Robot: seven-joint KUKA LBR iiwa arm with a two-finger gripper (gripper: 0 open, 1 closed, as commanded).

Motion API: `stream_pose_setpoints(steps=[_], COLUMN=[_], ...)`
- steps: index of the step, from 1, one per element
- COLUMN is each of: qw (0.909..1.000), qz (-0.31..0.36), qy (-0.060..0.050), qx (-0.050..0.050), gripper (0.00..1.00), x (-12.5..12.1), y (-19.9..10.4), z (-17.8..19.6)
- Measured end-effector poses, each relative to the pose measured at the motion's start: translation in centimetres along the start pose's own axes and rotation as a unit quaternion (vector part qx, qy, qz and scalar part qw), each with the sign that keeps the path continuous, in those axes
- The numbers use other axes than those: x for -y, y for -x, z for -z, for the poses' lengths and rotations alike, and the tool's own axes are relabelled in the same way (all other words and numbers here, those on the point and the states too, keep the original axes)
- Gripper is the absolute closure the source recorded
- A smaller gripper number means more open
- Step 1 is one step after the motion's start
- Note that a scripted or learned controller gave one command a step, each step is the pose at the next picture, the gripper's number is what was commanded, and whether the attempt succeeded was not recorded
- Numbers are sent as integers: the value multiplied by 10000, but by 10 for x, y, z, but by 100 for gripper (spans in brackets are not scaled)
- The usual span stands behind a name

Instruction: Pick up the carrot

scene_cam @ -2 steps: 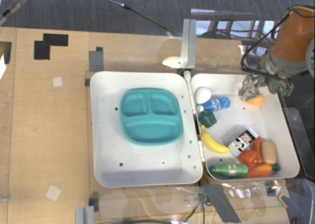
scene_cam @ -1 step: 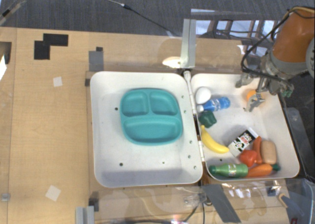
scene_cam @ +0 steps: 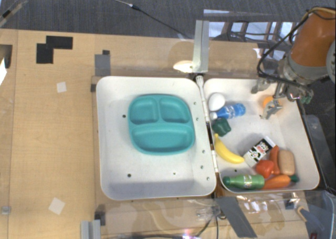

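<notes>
While the arm (scene_cam: 315,38) reaches in over the far right corner of the right bin (scene_cam: 307,151), its gripper (scene_cam: 274,105) hangs low near a small orange thing (scene_cam: 268,101) by the bin's back wall; how it is set I cannot tell. The carrot (scene_cam: 277,182) lies at the near edge of that bin, well apart from the gripper, touching a green bottle (scene_cam: 244,182) and close beside a red pepper (scene_cam: 265,168). A teal divided plate (scene_cam: 160,123) sits in the left bin (scene_cam: 113,143).

Bench (scene_cam: 47,143) (pale wood) bears two bins (scene_cam: 113,180).
</notes>
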State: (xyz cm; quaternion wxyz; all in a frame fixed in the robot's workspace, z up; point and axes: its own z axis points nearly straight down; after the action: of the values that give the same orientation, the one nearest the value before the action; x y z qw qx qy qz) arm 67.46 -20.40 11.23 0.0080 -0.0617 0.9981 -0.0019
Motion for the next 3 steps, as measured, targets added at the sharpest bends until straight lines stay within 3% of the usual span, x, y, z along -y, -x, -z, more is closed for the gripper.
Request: stream_pose_setpoints(steps=[3], qw=[10000], qz=[0], qy=[0], qx=[0], gripper=[0], x=[0], y=[0], z=[0])
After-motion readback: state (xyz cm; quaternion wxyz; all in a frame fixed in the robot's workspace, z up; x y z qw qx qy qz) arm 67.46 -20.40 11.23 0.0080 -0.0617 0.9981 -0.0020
